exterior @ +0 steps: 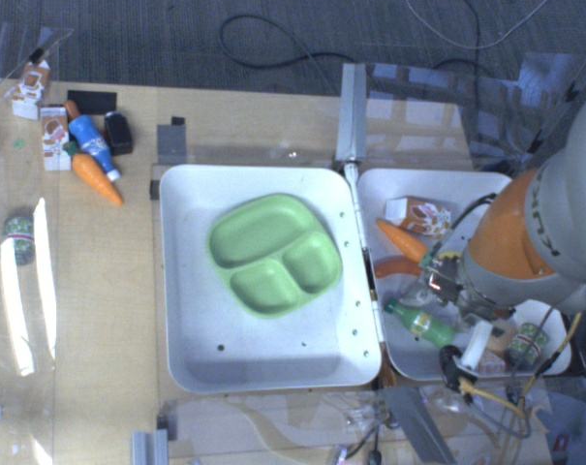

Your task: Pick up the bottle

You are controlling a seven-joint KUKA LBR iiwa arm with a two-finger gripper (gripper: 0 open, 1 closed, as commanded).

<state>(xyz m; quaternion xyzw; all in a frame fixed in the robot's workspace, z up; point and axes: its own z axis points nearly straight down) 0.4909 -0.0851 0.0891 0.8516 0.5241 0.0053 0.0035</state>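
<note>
Camera view: looks down at a slant on the bench point(79, 337) and its two white bins.
Left bin point(186, 347): carries a green divided plate point(273, 253).
Right bin point(389, 187): holds a carrot point(401, 239), a snack packet point(423, 216) and the bottle.
Bottle point(423, 325): green, lying on its side near the front of the right bin, cap end toward the left bin.
Gripper point(446, 284): just above and beside the bottle, below the orange band; nothing seen between the jaws.
Jaws: hidden under the wrist, so I cannot tell whether they stand apart or together.
Step in hand: seemingly the approach, the bottle not yet lifted.
Next move: probably lowering astride the bottle's body, across its length, before closing.
</note>
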